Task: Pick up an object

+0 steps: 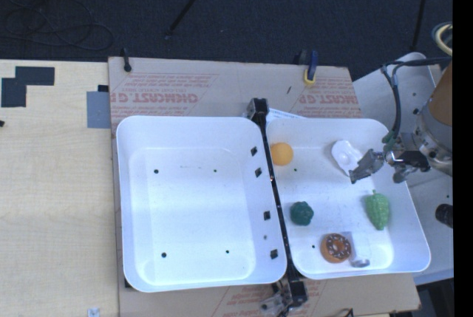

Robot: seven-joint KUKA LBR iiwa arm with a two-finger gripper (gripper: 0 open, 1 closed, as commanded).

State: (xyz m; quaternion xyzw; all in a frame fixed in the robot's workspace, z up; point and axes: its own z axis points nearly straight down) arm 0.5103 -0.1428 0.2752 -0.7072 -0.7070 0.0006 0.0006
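Observation:
The right bin (414, 249) holds an orange ball (281, 154) near the divider, a white crumpled object (345, 154), a dark green lump (301, 213), a light green leafy piece (378, 210) and a brown doughnut-like ring (336, 247). My gripper (382, 168) hangs over the bin's right side, open, just right of the white object and above the light green piece. Nothing sits between its fingers.
The left bin (133, 160) lies beside the right one, with a black divider strip (267, 182) between them. Both rest on cardboard (185, 90). A blue and yellow clamp (310, 68) sits at the cardboard's far edge. The arm's cables (395, 97) loop at the right.

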